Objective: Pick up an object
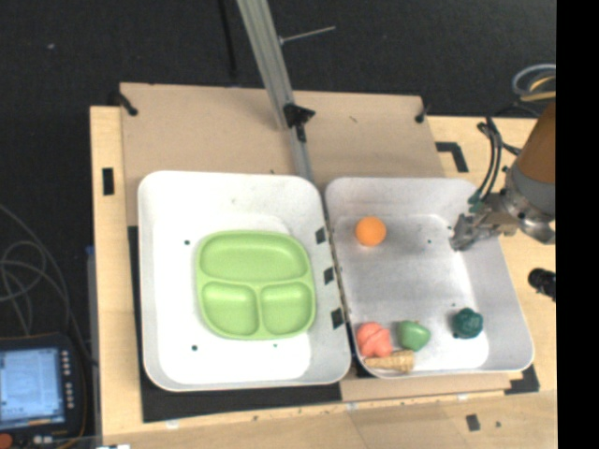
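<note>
The gripper hangs over the right edge of the right bin, toward its far end, at the tip of the grey arm that comes in from the right. Whether it is apart or together cannot be told at this sharpness; nothing is seen clamped in it.

To its left, in the far part of the same bin, an orange ball lies alone, well apart from the gripper. Toward the near right corner sits a dark green object. Along the near edge, a light green object lies just beside a pink object, and a pale tan piece lies against the near wall right below them.

The left bin holds a lime green divided tray with three compartments, resting near its middle.
</note>
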`<state>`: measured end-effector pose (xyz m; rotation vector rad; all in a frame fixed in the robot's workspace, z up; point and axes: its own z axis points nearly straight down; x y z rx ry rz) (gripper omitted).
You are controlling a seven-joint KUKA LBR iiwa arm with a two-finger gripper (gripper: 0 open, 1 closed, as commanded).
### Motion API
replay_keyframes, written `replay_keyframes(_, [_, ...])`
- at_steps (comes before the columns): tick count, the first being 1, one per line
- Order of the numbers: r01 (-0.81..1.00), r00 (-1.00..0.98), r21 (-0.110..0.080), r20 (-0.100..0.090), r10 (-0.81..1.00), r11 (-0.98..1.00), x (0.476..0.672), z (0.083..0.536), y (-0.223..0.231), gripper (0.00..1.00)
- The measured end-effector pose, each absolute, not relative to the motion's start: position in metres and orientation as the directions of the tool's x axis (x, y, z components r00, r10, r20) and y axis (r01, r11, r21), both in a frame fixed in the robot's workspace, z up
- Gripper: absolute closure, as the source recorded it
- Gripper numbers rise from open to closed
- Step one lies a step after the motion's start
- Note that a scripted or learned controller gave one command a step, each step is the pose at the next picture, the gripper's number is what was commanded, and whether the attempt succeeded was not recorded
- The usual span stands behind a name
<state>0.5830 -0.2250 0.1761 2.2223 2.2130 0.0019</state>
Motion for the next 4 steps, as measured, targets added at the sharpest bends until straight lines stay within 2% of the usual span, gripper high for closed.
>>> replay_keyframes(1, [1.0, -0.003, 0.009, -0.004, 1.0, 0.003, 0.59, 0.239, -0.223, 1.0])
replay_keyframes(2, [1.0, -0.005, 0.003, -0.002, 1.0, 0.005, 0.591, 0.248, -0.224, 1.0])
replay_keyframes(4, [1.0, -0.008, 0.001, 0.001, 1.0, 0.008, 0.587, 0.236, -0.12, 1.0])
